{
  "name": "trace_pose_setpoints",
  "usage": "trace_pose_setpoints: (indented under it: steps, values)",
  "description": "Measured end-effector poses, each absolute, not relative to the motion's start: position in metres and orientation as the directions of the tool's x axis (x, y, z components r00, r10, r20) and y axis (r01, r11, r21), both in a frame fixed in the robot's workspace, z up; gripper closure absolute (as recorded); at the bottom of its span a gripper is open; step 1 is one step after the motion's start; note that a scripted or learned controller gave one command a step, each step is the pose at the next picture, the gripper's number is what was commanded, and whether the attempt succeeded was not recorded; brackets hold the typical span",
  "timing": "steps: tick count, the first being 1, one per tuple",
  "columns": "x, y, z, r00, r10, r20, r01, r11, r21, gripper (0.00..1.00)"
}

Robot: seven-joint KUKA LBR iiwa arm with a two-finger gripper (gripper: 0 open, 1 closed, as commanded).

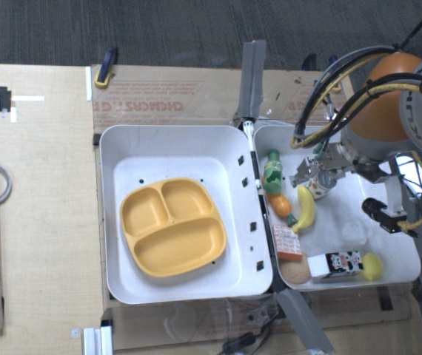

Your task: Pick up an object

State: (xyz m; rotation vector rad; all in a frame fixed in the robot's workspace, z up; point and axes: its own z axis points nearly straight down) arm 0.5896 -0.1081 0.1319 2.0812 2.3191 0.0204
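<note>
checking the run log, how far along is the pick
Done: the arm has reached over the right bin, with the tool low beside the banana. In hand: nothing visibly lifted; banana, green bottle and carrot lie in the bin. Left: grasping and lifting one object.

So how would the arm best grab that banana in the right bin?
Probably across its middle, coming straight down. The banana lies flat and slim, running from upper left to lower right, so fingers closing across its narrow width should fit. The carrot sits close on its left, while the bin floor to its right is barer, so the end effector has more room there.
</note>
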Motion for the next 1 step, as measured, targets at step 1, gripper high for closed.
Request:
trace_pose_setpoints:
  steps: [1]
  values:
    - [0.5759,-0.1096,0.1204,-0.02,1.0,-0.018,0.997,0.021,0.071,0.0]
